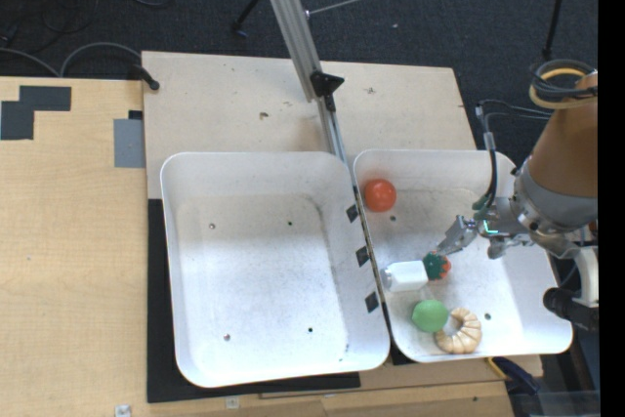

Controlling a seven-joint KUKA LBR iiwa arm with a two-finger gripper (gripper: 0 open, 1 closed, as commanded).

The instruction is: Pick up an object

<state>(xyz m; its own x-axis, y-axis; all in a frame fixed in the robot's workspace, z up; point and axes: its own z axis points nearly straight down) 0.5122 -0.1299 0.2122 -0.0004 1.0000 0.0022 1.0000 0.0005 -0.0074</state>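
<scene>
Gripper (467, 231), its finger spread too blurred to judge, hangs over the right bin (508, 327) with nothing visibly lifted, the white bottle (410, 273) lying just toward seven o'clock, ungrasped.

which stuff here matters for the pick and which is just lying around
For the job: gripper, orange ball, white block with green and red end, green ball, tan ring, right bin.

Lying about: left bin, metal bar, cables.
</scene>
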